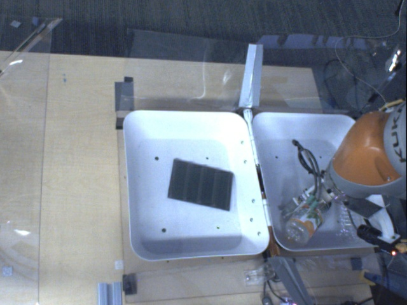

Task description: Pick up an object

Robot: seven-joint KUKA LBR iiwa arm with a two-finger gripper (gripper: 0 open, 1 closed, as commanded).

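Note:
A flat dark grey ribbed rectangle (201,184) lies in the middle of the left bin (146,145), slightly skewed. In the right bin (280,138), a clear plastic item with an orange part (301,225) rests near the front wall. My gripper (314,200) hangs low in the right bin, just above and behind that clear item, at the end of the grey arm with its orange band (365,151). The view does not let me tell whether the gripper touches the clear item.
A thin black cable loop (306,159) curls over the right bin's floor behind the gripper. The metal divider (249,81) runs back from where the two bins meet. Pale wooden bench (63,170) extends to the left.

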